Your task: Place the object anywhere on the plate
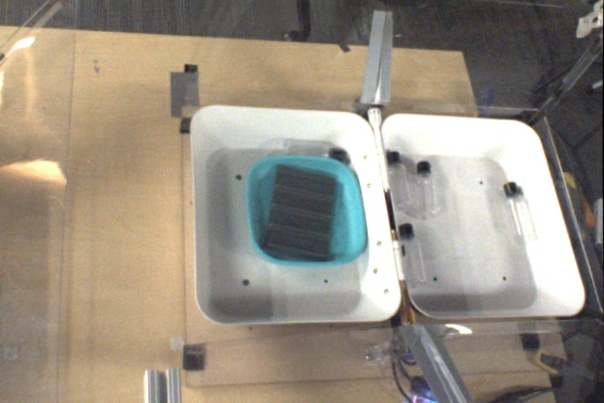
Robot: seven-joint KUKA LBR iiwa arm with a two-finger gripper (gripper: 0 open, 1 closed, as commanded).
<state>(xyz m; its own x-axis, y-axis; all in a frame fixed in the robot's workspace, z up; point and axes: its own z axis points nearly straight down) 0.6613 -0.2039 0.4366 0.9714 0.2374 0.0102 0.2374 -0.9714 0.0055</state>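
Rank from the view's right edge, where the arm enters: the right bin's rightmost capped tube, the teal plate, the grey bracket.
1. Capped tube, in right bin.
2. Teal plate, in left bin.
3. Grey bracket, on bench, left of both bins.

Single fixed overhead view, slanted down, both bins (293, 311) framed
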